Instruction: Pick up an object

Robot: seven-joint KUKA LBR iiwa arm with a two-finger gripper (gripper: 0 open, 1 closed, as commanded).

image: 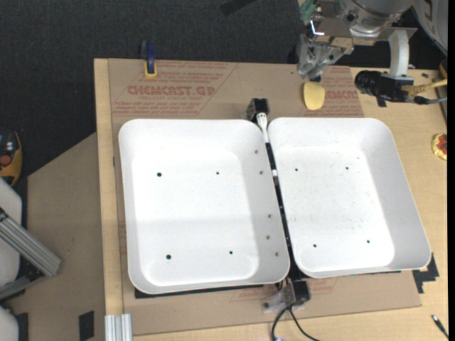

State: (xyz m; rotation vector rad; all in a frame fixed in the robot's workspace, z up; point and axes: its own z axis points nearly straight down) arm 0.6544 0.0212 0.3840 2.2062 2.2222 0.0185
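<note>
A small pale yellow object (313, 96) hangs at the tips of my gripper (312, 77), seen over the cardboard strip just behind the right bin (398, 190). The fingers come down close together onto its top and are shut on it. The arm's grey wrist with its orange band reaches in from the upper right, high above the bench. The object's lower part shows in full below the fingertips.
The left bin (142, 212) and the right bin lie side by side with a black divider (274, 183) between them. A blue and yellow clamp (149, 59) sits at the cardboard's back left. A metal rail (28, 251) stands at the left edge.
</note>
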